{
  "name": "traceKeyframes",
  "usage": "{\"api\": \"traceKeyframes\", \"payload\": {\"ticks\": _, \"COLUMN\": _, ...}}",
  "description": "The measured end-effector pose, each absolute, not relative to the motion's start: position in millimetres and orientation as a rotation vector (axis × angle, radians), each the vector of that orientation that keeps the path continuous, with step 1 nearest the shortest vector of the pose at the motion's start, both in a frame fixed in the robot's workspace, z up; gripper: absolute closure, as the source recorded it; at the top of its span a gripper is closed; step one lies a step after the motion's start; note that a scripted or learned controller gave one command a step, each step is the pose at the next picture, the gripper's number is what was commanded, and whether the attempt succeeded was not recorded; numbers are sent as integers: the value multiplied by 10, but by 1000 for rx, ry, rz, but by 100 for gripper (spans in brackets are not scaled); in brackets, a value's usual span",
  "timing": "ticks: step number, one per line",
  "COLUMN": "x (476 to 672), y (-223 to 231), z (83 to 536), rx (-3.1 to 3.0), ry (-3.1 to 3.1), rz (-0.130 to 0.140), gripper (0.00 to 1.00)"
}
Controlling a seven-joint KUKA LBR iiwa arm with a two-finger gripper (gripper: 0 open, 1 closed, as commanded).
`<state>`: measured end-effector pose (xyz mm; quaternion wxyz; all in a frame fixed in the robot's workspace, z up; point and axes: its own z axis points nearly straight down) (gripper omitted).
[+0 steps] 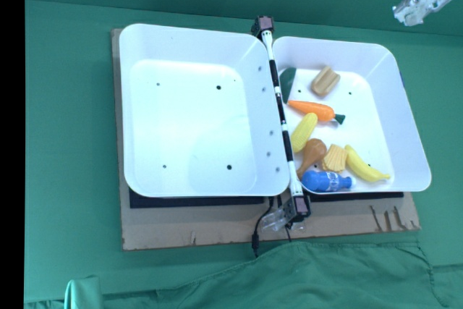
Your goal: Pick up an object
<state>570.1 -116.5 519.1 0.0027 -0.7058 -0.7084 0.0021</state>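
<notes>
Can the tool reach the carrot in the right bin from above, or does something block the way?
Probably yes. The carrot lies uncovered, with nothing stacked on it, and the tool hangs high beyond the right bin.

Pale grey-white two-finger gripper sits at top right corner of frame, w/ just the wrist end of the arm showing behind it at the edge. Gripper points down & to the left, tilted, approx along a diagonal from the corner. It hangs high over the green surface, well apart from everything below. Nothing visible between its tips. Too small & blurred to read finger spacing. Rest of arm cut off by frame edge.
</notes>
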Motion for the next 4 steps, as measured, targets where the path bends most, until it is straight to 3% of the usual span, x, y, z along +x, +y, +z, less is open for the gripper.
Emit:
{"api": "traceKeyframes", "payload": {"ticks": 1, "x": 5392, "y": -468, "z": 5881, "rx": -2223, "ry": -2231, "rz": -10, "gripper": 100}}
{"api": "traceKeyframes", "payload": {"ticks": 2, "x": 4982, "y": -142, "z": 5087, "rx": -2217, "ry": -2214, "rz": 13, "gripper": 100}}
{"api": "traceKeyframes", "payload": {"ticks": 3, "x": 4671, "y": 926, "z": 6355, "rx": -2216, "ry": -2236, "rz": -19, "gripper": 100}}
{"api": "traceKeyframes", "payload": {"ticks": 4, "x": 4680, "y": 756, "z": 4740, "rx": -2222, "ry": -2206, "rz": 26, "gripper": 100}}
